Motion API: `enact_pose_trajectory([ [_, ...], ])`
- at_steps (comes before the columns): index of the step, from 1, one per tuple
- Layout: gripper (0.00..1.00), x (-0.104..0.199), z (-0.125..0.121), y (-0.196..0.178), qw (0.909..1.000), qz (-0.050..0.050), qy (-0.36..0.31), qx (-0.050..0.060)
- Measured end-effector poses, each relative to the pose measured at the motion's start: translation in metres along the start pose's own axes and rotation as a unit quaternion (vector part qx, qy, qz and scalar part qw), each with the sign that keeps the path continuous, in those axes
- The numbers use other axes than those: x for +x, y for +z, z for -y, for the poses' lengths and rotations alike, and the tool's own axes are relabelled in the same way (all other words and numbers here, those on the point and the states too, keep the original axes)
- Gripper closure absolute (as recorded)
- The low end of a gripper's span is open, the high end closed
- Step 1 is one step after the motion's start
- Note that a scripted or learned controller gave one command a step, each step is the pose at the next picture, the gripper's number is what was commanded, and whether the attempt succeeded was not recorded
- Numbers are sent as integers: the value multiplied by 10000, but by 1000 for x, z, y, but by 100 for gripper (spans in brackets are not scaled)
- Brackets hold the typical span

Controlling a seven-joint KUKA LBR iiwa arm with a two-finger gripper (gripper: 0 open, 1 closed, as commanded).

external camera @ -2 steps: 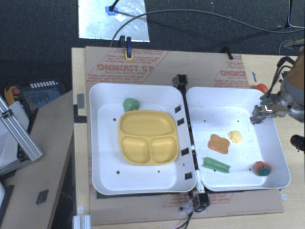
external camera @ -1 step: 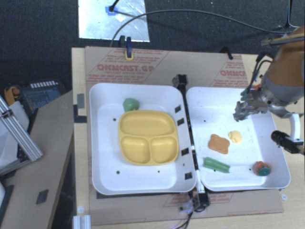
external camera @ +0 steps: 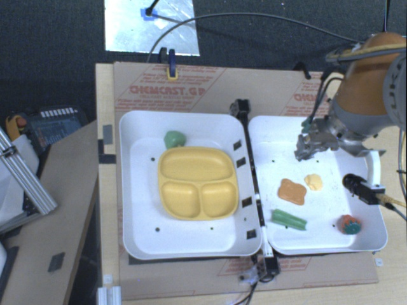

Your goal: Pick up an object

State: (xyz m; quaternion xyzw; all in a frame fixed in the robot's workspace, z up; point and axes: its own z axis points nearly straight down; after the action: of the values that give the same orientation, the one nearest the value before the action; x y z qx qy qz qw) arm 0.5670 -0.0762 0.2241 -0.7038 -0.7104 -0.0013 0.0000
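Observation:
In the right bin (external camera: 273, 132) lie an orange toast-shaped piece (external camera: 292, 191), a small pale yellow piece (external camera: 313, 182), a green bean-like piece (external camera: 289, 219) and a red and green piece (external camera: 348, 223) near the front right corner. My gripper (external camera: 306, 150) hangs over the right bin's back half, just behind the pale yellow piece and apart from it. Nothing shows between its fingers. The left bin (external camera: 137, 189) holds a yellow divided plate (external camera: 196, 182) and a green piece (external camera: 175, 138) behind it.
A black divider with clips (external camera: 248, 170) runs between the two bins. The bins rest on a cardboard sheet (external camera: 191, 88). A foil sheet (external camera: 151, 18) lies at the back, and a metal rail (external camera: 25, 176) and a device (external camera: 51, 127) stand off the bench at the left.

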Motion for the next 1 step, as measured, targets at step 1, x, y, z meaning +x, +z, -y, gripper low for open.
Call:
enact_pose_trajectory([
  [1,100,56,-1,10,10000,-1,-4,3],
])
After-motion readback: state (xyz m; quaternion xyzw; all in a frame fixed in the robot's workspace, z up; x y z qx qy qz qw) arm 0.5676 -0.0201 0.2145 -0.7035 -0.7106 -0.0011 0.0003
